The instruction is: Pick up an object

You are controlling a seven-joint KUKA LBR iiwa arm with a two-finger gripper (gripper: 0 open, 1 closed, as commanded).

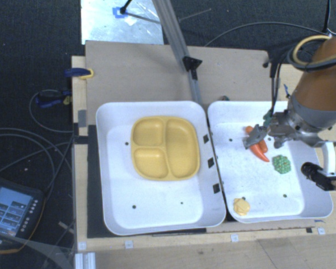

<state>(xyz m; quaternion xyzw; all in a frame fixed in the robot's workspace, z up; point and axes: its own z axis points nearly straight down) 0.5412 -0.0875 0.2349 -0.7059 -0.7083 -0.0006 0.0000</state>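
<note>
In the right bin, an orange carrot-like toy lies near the middle. A green knobbly piece sits just to its right. A small yellow piece rests near the bin's front left corner. My gripper hangs over the orange toy's upper end, open, with one grey finger to the toy's left and the other to its right. Nothing is held between them. The orange toy's top end is partly hidden by the gripper.
The left bin holds a yellow divided plate. A slanted metal pole crosses the bench behind the bins. Black clips sit along the seam between the bins. A black part of the arm overhangs the right bin's right side.
</note>
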